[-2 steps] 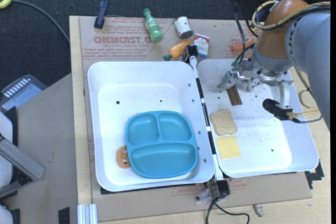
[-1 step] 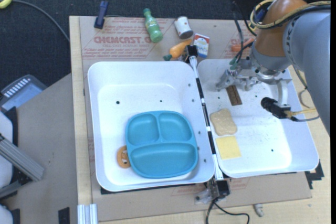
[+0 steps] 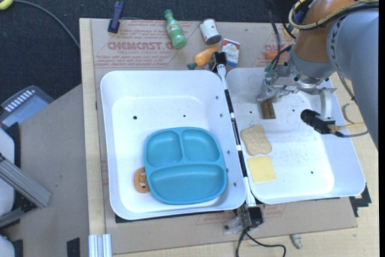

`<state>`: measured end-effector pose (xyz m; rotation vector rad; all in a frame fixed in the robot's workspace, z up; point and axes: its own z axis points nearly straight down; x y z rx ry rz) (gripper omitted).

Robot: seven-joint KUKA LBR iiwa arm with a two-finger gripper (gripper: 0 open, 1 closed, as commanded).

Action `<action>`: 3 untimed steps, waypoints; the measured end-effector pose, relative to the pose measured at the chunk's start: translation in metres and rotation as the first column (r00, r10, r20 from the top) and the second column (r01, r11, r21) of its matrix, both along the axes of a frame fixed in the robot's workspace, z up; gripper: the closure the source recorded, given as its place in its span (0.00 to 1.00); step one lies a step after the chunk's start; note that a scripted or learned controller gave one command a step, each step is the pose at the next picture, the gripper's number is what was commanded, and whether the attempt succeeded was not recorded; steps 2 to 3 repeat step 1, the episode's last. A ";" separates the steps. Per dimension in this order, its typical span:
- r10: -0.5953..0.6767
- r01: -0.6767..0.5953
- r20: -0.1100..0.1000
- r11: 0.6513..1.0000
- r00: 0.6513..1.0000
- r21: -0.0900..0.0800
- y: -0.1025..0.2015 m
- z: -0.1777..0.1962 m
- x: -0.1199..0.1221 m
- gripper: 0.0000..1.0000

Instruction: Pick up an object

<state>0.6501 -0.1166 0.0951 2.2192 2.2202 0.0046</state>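
**A:** Where is the gripper, and what is it doing?

**B:** The gripper (image 3: 269,95) hangs low over the far left part of the right bin (image 3: 337,180). A small brown block (image 3: 267,109) sits at its tips, but whether the fingers are open or clamped on it cannot be told from this angle. The grey arm (image 3: 349,27) with its orange band reaches in from the far right.

**A:** What lies close by?

**B:** Just nearer in the same bin, a tan slice of bread (image 3: 256,140), and nearer again a yellow cheese square (image 3: 261,169), almost touching it.

**A:** And farther out?

**B:** The left bin (image 3: 120,93) holds a blue divided plate (image 3: 183,164) with a small pretzel (image 3: 141,180) tucked at its left edge. Beyond the bins, on the board, lie a green bottle (image 3: 175,29), a small can (image 3: 210,31) and a carrot (image 3: 204,57).
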 end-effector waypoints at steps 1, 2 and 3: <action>0.001 -0.001 -0.001 1.000 1.000 0.000 0.056 0.091 -0.019 1.00; 0.001 -0.001 -0.001 1.000 1.000 0.000 0.056 0.091 -0.019 1.00; 0.001 -0.001 -0.001 1.000 1.000 0.000 0.056 0.091 -0.019 1.00</action>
